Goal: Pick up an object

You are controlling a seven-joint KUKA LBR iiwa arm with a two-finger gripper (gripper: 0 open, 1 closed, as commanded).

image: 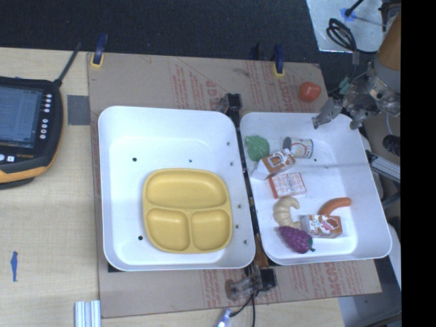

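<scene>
The gripper [338, 113] hangs over the far right corner of the right bin [371, 182], and its two fingers look spread apart with nothing between them, though at this slant the gap is hard to read with certainty. Any of the small things in that bin could serve as the object: a green lump [257, 146] near the bin's inner wall, a small can [300, 147] on its side just beside it, a little carton [278, 161], a flat red-and-white packet [287, 184], a croissant [285, 210], a sausage [334, 205], a printed pouch [323, 226] and a bunch of purple grapes [296, 239] toward the near edge. All look like toy food, so probably light and hard-skinned, likely slick plastic. The can lies nearest the gripper and seems stiff; closing across its round sides could make it roll, so across its ends may hold better. The flat packet offers little height to pinch. The left bin [116, 182] holds a yellow divided tray [187, 210]
</scene>
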